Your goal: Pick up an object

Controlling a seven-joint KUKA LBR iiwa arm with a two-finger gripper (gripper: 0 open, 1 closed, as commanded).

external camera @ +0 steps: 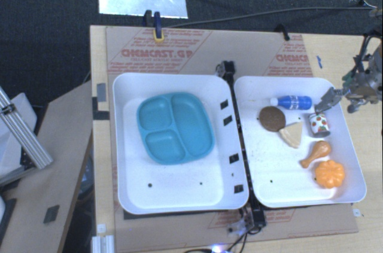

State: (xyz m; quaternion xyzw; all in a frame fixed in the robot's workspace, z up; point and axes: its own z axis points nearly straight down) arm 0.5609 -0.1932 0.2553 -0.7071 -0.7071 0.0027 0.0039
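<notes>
The arm enters at the right edge, level with the upper part of the right bin (344,126), and only its wrist and gripper (338,96) show. The gripper hangs over that bin's upper right rim, reaching in toward the toys; one grey finger (328,99) slants down to the left, its tip just above the small spotted cube (319,124). Whether the fingers are spread or pressed together cannot be told, and nothing shows between them.

All the loose toys lie in the right bin's right half, leaving its left and lower floor bare. A blue bottle (294,103) with a white cap lies on its side at the top of the group, left of the finger tip. Below the bottle rests a brown round disc (272,119), and a pale wedge (292,135) touches the disc's lower right. The spotted cube stands right of the wedge. Below the cube lies a tan drumstick (316,154), and an orange pumpkin (330,173) sits just below that, close to the bin's right wall.

The left bin (128,90), beside the right bin, holds a blue divided plate (175,127) near its centre, with bare white floor all round it.
</notes>
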